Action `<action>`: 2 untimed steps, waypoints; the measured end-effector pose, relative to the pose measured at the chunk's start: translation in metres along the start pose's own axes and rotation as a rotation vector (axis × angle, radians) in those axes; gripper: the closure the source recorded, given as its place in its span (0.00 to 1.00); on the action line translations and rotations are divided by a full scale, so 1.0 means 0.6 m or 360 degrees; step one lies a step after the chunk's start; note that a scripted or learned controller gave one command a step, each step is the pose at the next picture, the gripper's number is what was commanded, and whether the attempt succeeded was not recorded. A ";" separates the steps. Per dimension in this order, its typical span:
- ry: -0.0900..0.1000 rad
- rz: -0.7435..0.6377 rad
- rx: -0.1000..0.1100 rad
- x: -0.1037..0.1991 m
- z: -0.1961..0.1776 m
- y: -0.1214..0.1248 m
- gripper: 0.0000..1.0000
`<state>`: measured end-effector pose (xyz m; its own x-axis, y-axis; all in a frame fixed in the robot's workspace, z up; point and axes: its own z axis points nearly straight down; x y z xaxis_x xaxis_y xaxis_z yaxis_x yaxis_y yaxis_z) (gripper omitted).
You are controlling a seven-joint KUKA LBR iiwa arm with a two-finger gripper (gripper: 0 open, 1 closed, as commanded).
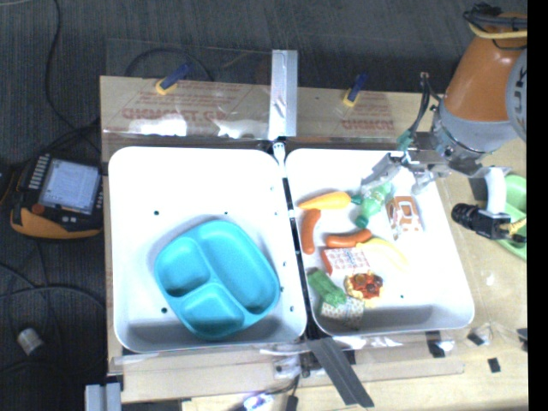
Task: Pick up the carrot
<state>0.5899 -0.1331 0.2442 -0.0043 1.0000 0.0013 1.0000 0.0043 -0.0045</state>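
Red lettering ran across the clear plastic sheet [201, 110] taped over the cardboard behind the two bins, but it lay upside down and too blurred for me to read. The small packet [404, 215] in the right bin bore print too tiny to make out.

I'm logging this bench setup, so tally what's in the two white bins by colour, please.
Blue: 1, the divided plate in the left bin
Orange: 1, the carrot
Red: 2, two sausages
Yellow: 1, a pale piece
Green: 2, a leafy piece and a piece under the gripper
Mixed colours: 4, small printed items
Total: 11
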 end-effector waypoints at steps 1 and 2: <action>-0.0004 0.0156 -0.0001 -0.005 -0.121 -0.125 0.00; -0.0001 0.0149 0.0005 -0.002 -0.133 -0.122 1.00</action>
<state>0.5172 -0.1349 0.3241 0.0893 0.9960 -0.0001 0.9960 -0.0893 -0.0078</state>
